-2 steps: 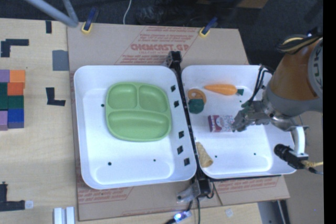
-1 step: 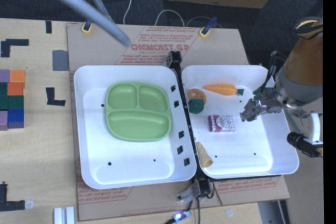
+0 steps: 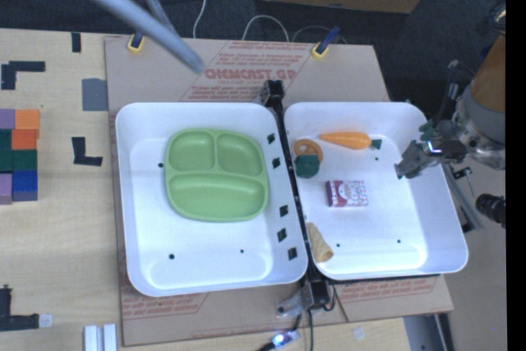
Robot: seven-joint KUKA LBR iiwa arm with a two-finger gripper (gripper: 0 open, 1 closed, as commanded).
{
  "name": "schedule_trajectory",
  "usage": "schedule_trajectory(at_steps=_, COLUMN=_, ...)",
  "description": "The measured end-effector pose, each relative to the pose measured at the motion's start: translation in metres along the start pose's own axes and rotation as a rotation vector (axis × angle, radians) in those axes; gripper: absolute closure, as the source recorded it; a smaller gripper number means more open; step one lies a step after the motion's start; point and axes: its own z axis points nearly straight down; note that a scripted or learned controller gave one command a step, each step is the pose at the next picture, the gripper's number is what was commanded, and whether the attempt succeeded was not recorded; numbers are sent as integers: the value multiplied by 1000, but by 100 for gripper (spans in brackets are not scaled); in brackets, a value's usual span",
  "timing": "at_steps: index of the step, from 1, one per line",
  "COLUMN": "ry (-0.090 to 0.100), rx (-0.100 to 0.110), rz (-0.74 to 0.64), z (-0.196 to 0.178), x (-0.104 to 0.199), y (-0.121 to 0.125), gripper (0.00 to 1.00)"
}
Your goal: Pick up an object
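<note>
Several objects sit in the right bin (image 3: 427,255); the gripper (image 3: 413,160) (fingers' state unclear) hovers right — best descend squarely over the small carton (image 3: 346,193).

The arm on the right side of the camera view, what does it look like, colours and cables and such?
The arm has a grey body with an orange band above the wrist. Its tool is small, dark and metallic, with thin dark cables and rods running alongside it. No markings are readable.
</note>
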Motion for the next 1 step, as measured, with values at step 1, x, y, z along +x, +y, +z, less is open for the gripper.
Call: schedule_trajectory(at_steps=1, ry=2, rx=6, rz=-2, z=17, x=44, y=17, gripper=100)
